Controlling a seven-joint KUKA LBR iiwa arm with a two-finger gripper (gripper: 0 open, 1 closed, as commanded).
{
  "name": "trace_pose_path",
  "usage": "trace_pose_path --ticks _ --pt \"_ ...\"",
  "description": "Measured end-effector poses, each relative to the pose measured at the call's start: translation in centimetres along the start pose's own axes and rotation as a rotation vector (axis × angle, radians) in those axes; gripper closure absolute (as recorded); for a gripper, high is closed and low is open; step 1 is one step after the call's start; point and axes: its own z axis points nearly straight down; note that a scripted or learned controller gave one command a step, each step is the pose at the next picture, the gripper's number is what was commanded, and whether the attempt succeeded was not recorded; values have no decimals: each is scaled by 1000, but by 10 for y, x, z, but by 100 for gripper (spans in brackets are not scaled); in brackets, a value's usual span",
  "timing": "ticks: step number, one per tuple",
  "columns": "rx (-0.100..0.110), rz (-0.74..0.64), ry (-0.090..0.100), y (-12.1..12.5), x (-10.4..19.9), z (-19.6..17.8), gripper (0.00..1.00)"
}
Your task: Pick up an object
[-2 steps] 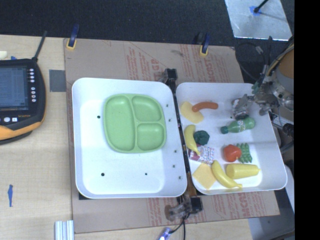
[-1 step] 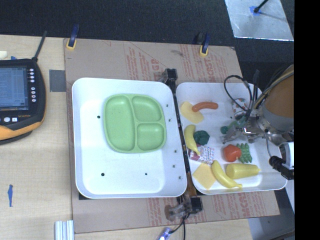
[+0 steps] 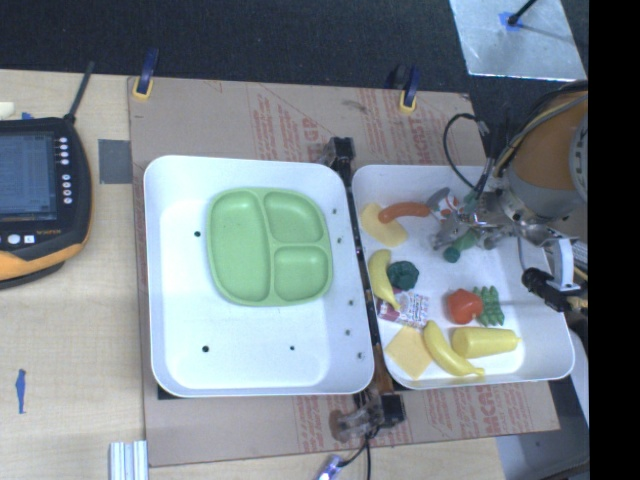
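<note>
- Two white bins stand side by side on the bench (image 3: 90,298): the left bin (image 3: 175,353) and the right bin (image 3: 545,363).
- The left bin holds one green plate (image 3: 268,245) with three compartments.
- The right bin holds the toy food. I count two bananas: one (image 3: 380,276) at the left wall with its long axis far to near, and one (image 3: 447,350) near the front, its axis going from far-left to near-right.
- One yellow cylinder (image 3: 485,342) lies just right of the second banana, long axis left to right.
- One tomato (image 3: 463,306), one broccoli (image 3: 403,274), one cheese slice (image 3: 408,352), one chili (image 3: 405,210) pointing left-right.
- The pincer (image 3: 462,230) is low in the far part of the right bin; I cannot tell if it is open or closed.
- One tablet (image 3: 35,193) lies at the left.
</note>
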Motion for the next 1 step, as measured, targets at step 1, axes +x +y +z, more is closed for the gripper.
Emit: trace_pose_path --ticks 1 --pt "2 -1 0 0 -1 -10 100"
